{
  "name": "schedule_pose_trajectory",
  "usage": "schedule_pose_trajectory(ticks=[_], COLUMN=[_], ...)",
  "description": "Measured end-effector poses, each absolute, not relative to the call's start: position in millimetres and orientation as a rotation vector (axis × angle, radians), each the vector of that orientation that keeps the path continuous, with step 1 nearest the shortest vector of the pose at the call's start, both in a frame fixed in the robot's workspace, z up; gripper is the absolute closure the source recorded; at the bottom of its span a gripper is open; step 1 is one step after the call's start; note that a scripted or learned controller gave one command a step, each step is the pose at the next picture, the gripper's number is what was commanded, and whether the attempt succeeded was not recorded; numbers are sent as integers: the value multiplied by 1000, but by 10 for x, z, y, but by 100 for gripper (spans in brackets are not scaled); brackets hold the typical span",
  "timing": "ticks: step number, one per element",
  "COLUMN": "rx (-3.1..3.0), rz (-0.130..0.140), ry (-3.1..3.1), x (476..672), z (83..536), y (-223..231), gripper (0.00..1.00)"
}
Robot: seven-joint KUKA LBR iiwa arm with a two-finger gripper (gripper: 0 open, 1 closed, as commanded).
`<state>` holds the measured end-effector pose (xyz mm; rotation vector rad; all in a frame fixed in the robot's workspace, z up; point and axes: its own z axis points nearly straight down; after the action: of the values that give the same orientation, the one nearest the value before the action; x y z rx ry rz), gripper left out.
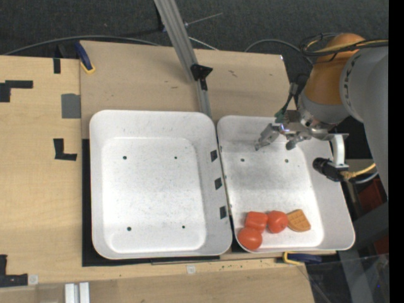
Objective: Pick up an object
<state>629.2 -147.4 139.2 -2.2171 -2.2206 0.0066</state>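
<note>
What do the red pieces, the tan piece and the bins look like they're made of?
Red pieces: likely smooth moulded plastic or rubber toy food, going by the even colour and faint sheen. Tan piece: matte, possibly plastic or foam; too small to tell. Right bin and left bin: white plastic with rounded rims and dark speckling.

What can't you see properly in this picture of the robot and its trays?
- Gripper, camera view: the fingers are small and blurred, so what they are doing is unclear.
- Red pieces: they touch and overlap, so their number and kind are unclear.
- Orange-brown piece: too small to identify.
- Arm: cut off by the right edge.
</note>
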Motion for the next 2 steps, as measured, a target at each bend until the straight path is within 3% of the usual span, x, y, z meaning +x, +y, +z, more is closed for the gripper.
schedule_pose_trajectory(ticks=[1,2], rx=[-2218,-2218], rz=[5,3], ry=[-2223,-2223], x=[6285,6291], z=[859,985], y=[-1464,-1458], gripper=[0,100])
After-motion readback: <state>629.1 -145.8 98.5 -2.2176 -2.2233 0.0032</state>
